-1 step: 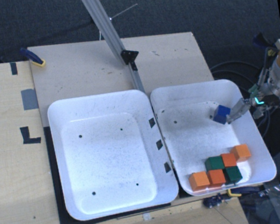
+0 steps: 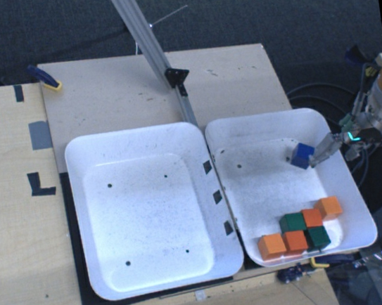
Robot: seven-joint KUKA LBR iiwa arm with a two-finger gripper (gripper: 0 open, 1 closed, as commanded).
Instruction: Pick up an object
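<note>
My hand point(image 2: 313, 158) seems to pinch the blue block point(image 2: 302, 155) above the right bin point(image 2: 259, 131); orange and green blocks point(image 2: 304, 230) cluster near its front corner.

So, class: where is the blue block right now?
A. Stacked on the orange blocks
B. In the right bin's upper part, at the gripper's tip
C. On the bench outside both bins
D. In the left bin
B: the blue block lies in the right bin, upper area, beside the gripper, apart from the orange and green blocks near the bottom.
</note>
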